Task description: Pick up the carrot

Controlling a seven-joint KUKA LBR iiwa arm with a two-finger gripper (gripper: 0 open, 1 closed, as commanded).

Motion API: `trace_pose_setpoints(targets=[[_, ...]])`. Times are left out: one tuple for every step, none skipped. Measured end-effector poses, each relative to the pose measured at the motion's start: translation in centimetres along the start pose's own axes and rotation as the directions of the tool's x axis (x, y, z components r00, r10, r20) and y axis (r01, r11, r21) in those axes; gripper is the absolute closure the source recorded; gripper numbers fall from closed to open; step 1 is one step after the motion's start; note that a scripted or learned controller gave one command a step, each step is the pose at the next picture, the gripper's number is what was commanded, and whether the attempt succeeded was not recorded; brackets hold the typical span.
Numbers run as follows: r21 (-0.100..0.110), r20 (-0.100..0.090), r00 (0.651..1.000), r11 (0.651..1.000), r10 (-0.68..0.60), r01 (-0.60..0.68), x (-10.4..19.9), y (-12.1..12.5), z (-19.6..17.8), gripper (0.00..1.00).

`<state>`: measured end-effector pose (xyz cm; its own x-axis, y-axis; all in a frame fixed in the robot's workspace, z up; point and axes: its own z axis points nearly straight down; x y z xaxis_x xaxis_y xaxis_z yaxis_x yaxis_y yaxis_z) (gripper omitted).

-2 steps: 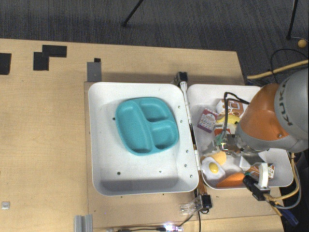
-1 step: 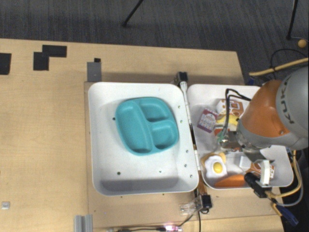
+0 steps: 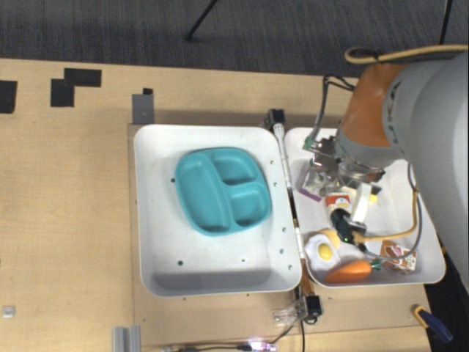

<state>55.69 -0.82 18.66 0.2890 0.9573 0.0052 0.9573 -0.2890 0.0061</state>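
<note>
The orange carrot [image 3: 347,271] lies at the near edge of the right bin [image 3: 431,249], next to a toy fried egg [image 3: 322,250]. My gripper [image 3: 319,173] hangs over the far left part of that bin, well back from the carrot. A purple item [image 3: 311,191] lies just below the gripper. The view is too cluttered there to tell whether anything is held.
In the left bin [image 3: 157,218] sits a teal divided plate [image 3: 223,189]. In the right bin there is a small red-and-white packet [image 3: 338,200] under the wrist and a brown wrapped item [image 3: 399,256] at the near right. The arm covers the bin's far right.
</note>
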Motion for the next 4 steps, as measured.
trace_pose_setpoints(targets=[[0.003,0.004,1.0,1.0,0.001,-0.001,-0.3,0.0,0.1,0.0],[0.01,0.011,0.998,0.998,-0.062,0.062,-9.7,-2.7,5.5,0.0],[-0.007,0.002,0.988,0.988,-0.154,0.155,-9.0,-4.2,9.7,0.0],[-0.017,0.001,0.988,0.987,-0.157,0.157,-8.8,-3.8,8.5,1.0]])
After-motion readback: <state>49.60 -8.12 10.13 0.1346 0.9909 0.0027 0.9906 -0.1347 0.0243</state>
